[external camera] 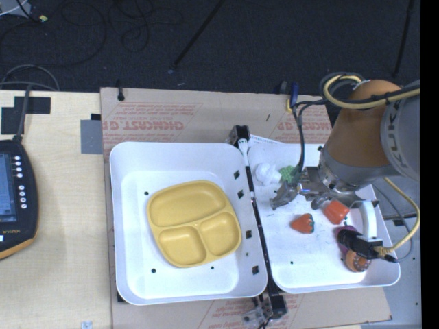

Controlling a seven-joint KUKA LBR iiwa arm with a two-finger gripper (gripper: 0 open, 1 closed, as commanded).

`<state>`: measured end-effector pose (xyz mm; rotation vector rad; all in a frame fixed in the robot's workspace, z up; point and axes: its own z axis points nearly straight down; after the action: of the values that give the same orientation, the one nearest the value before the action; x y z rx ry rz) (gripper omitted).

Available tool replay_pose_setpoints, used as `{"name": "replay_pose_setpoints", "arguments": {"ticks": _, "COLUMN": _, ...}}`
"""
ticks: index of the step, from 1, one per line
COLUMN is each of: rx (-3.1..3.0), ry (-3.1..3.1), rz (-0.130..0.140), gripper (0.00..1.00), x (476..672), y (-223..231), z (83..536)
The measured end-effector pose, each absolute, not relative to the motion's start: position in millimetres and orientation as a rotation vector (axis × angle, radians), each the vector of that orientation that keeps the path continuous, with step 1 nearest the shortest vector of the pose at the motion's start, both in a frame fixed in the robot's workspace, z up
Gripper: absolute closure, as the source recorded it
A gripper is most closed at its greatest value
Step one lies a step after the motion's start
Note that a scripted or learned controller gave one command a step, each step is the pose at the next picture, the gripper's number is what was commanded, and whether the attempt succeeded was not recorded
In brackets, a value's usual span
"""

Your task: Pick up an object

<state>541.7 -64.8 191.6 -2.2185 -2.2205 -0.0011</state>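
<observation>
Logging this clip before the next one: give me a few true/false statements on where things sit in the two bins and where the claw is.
1. The yellow divided plate lies in the left bin. True.
2. The red strawberry-like toy lies on the plate. False: it lies on the floor of the right bin.
3. The claw is over the right bin. True.
4. The claw has the orange toy between its tips. False: that toy lies apart from the tips, under the arm's wrist.
5. A dark brown and orange object lies near the right bin's lower right corner. True.
</observation>
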Motion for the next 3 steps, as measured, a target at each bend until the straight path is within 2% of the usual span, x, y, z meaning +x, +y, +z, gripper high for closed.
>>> {"name": "replay_pose_setpoints", "arguments": {"ticks": 1, "rx": -2.219, "ry": -2.212, "rz": 0.009, "gripper": 1.0, "x": 542.4, "y": -67.1, "z": 195.0}}
{"name": "replay_pose_setpoints", "arguments": {"ticks": 2, "rx": -2.2, "ry": -2.228, "rz": 0.003, "gripper": 1.0, "x": 518.8, "y": 81.1, "z": 185.4}}
{"name": "replay_pose_setpoints", "arguments": {"ticks": 3, "rx": -2.221, "ry": -2.223, "rz": -0.006, "gripper": 1.0, "x": 475.7, "y": 69.6, "z": 302.3}}
